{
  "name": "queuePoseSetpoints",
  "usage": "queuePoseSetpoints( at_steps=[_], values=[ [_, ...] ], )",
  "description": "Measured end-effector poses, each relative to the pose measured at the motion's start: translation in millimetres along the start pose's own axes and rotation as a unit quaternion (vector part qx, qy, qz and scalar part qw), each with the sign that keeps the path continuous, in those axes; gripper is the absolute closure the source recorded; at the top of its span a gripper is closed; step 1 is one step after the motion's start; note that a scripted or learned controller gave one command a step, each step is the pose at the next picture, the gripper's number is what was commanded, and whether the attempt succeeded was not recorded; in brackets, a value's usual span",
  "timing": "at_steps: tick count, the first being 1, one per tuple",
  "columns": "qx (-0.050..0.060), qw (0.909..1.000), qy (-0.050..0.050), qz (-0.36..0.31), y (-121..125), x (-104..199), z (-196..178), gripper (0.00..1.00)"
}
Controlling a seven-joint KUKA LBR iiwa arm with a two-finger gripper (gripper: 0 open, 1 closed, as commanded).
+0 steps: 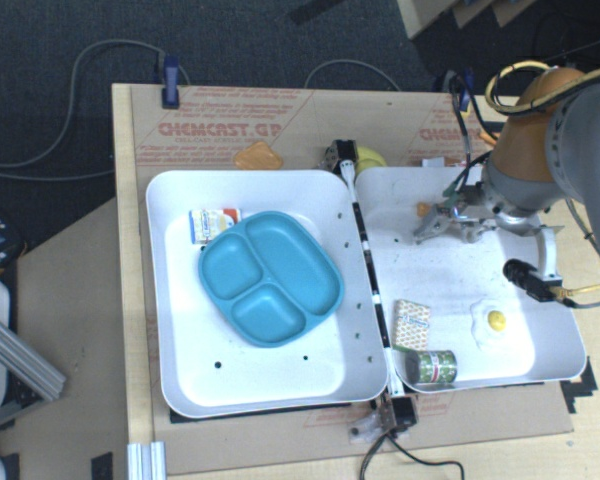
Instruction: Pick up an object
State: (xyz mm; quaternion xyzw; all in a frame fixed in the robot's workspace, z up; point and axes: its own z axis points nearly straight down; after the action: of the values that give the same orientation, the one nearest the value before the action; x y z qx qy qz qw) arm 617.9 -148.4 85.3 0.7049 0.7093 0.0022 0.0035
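Note:
My gripper hangs low over the far part of the right bin, open, with nothing between its fingers. A small orange bit lies just left of it. Nearer the front of this bin lie a patterned packet, a green-labelled can on its side in the front left corner, and a toy fried egg. The left bin holds a blue divided plate and a small white carton at the plate's far left edge.
The grey arm with its orange band comes in from the right over the right bin's far corner. A black fitting with a cable juts over that bin's right side. An orange piece and a yellow object rest on the board behind the bins.

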Motion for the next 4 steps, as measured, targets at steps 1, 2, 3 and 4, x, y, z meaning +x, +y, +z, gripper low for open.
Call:
queuePoseSetpoints(
  at_steps=[1,2,3,4],
  values=[
    [0.014,0.9999,0.001,0.004,46,30,3,0.00],
    [0.007,1.0000,0.001,0.005,47,-10,-9,0.00],
    [0.006,1.0000,0.001,0.006,-3,-71,-29,0.00],
    [0.010,0.9999,0.008,0.001,50,-64,1,0.00]
  ],
)
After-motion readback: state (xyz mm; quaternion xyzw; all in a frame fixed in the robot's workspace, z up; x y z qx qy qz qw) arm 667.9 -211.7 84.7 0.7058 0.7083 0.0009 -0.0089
